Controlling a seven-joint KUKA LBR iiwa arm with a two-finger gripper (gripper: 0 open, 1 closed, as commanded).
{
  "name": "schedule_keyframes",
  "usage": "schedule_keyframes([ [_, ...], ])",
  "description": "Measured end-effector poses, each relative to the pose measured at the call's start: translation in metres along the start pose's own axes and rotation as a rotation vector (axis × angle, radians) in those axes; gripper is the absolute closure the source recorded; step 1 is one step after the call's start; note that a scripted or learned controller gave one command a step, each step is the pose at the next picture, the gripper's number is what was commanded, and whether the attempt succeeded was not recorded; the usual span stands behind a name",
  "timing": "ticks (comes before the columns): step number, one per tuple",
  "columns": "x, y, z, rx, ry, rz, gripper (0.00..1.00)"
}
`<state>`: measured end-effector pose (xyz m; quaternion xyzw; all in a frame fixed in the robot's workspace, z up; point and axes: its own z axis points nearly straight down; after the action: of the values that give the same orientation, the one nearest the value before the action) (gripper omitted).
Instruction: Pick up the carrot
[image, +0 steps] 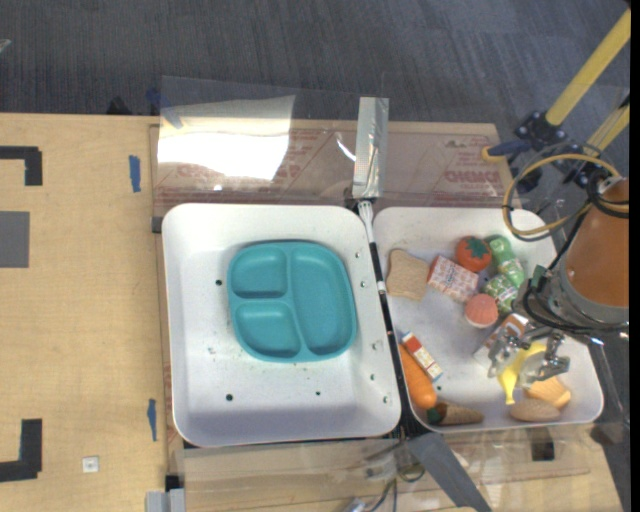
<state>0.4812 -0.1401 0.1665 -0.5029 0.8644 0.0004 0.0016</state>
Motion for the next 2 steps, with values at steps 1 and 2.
schedule_keyframes([
  [1,-0.015,0.008,0.069,0.003,-0.001,-0.402,1.0],
  [2,0.047,-0.028,-0.105,0.012,0.005,-0.566,1.0],
])
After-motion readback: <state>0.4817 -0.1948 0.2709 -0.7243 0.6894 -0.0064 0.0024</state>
